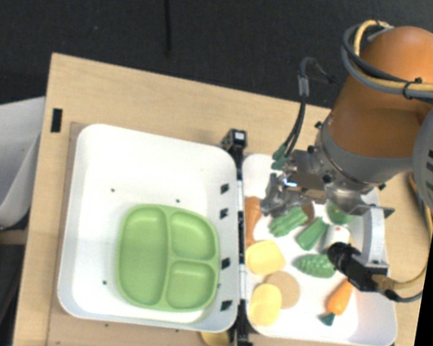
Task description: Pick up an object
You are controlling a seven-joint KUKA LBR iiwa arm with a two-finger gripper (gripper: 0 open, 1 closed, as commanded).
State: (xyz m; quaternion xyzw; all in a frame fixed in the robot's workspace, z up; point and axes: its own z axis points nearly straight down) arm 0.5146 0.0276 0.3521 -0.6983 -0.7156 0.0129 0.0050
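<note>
the arm (383, 98) reaches in from the right and hangs over the upper part of the right bin (384, 326). its gripper (286, 190) sits low near that bin's upper left corner, just above the green pieces. whether the fingers are wide or narrow i cannot tell; the wrist hides them, and nothing shows between them.

the right bin holds the toy food. a green pod (288, 220) lies tilted just below the gripper, with a second green piece (311, 234) beside it to the right. a long orange piece (251, 218) lies along the bin's left wall. below it a yellow piece (265, 257) rests near the wall, then a tan disc (283, 287), and a paler yellow piece (265, 304) touching the disc at its lower left. a bumpy green piece (315, 265) lies right of the yellow one. a carrot (337, 300) with a green tip lies tilted near the bin's right side. a black cable (353, 267) crosses over the bin just above the carrot.

the left bin (102, 164) holds a green divided plate (170, 259), lying flat in its lower middle. both bins sit side by side on the wooden worktop (70, 84).
</note>
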